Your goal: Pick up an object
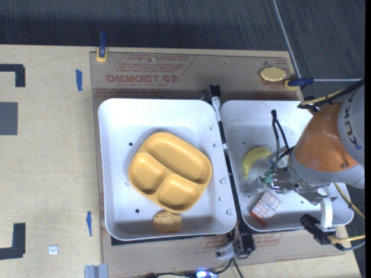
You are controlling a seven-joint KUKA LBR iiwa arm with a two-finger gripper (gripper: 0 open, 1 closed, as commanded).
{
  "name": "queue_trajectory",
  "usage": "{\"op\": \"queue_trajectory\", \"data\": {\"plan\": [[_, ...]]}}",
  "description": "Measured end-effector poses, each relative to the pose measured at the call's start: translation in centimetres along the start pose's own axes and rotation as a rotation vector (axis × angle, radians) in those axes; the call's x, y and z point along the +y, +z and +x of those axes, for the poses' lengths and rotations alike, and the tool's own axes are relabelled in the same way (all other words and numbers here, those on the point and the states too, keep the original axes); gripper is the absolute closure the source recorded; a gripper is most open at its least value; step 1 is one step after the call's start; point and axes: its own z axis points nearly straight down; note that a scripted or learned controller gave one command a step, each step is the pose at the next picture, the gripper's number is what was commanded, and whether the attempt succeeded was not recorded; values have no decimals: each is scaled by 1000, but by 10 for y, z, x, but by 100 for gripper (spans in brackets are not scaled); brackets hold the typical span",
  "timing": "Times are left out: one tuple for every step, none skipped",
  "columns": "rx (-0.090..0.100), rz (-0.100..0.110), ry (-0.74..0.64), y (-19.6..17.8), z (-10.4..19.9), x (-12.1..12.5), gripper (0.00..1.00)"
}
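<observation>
White right bin [290, 110]: curved yellow banana [254, 158] beside arm, jaw state indiscernible.

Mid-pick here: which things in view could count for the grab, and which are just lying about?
For the job: hand, banana and small carton in the right bin.
Lying about: yellow divided tray and tan ball in the left bin; tan disc on the bench.

Faded red print reading roughly "CHEMCAST GP" runs across the brown board [152, 77] above the left bin in the upper middle of the frame; its finer lines are illegible.
</observation>
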Motion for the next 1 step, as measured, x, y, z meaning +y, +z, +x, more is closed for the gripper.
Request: {"op": "queue_trajectory", "data": {"plan": [[-3, -1, 2, 0, 2, 0, 0]]}}
